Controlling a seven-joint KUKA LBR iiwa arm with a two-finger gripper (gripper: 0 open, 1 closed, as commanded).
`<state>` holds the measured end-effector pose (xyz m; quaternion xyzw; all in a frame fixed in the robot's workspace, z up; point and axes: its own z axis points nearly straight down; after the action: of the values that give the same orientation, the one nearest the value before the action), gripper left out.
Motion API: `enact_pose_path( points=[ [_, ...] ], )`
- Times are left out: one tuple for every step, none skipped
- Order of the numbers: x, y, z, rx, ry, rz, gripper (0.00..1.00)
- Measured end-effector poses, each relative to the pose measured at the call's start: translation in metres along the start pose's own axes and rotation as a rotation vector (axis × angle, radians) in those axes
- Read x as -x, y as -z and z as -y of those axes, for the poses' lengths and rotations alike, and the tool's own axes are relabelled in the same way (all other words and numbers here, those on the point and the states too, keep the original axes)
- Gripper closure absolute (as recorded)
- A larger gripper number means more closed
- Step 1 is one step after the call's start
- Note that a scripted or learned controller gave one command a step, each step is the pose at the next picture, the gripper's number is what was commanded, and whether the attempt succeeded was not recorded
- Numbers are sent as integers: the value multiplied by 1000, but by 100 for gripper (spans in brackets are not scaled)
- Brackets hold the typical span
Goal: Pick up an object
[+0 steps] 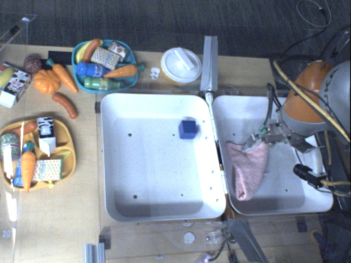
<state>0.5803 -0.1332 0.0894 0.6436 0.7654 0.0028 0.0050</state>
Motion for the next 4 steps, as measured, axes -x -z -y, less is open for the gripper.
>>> enact_pose_path(
  points=[
    [0,0,0,0,0,0,0],
    [0,13,-4,9,2,4,100],
    [-64,96,-76,-4,327,-4,100],
    [-64,96,-76,-4,326,-4,0]
  ],
)
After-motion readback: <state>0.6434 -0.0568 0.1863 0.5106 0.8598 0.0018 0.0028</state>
